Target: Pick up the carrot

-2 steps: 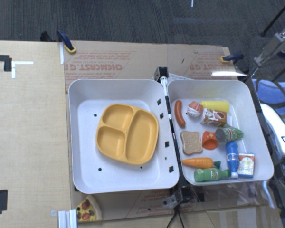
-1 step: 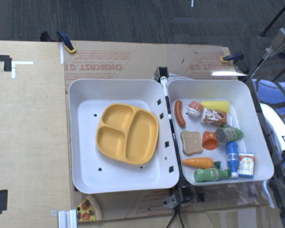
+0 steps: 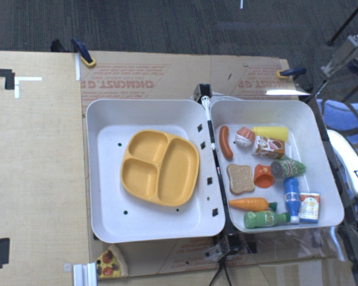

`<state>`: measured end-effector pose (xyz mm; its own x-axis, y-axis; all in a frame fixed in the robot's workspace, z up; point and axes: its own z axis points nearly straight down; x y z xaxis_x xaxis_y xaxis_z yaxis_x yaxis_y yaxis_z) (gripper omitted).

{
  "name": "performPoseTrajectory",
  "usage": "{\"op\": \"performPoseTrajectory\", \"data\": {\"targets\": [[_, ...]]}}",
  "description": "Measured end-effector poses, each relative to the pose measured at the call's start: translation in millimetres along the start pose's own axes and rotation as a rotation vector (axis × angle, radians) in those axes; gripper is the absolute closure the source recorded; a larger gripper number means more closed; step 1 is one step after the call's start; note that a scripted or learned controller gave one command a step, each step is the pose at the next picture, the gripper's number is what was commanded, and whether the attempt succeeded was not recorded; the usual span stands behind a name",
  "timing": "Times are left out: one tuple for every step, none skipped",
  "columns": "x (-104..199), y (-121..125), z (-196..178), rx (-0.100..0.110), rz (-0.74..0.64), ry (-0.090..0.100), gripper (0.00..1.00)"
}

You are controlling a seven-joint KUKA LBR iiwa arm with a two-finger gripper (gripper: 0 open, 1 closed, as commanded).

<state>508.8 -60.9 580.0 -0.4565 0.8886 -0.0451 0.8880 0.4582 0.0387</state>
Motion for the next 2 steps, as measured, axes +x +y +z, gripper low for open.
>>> {"op": "performPoseTrajectory", "data": {"targets": [[-1.8, 3.0, -8.5, -0.006, -0.003, -0.006, 1.00], [-1.7, 3.1, -8.4, -0.006, -0.003, -0.006, 0.00]]}}
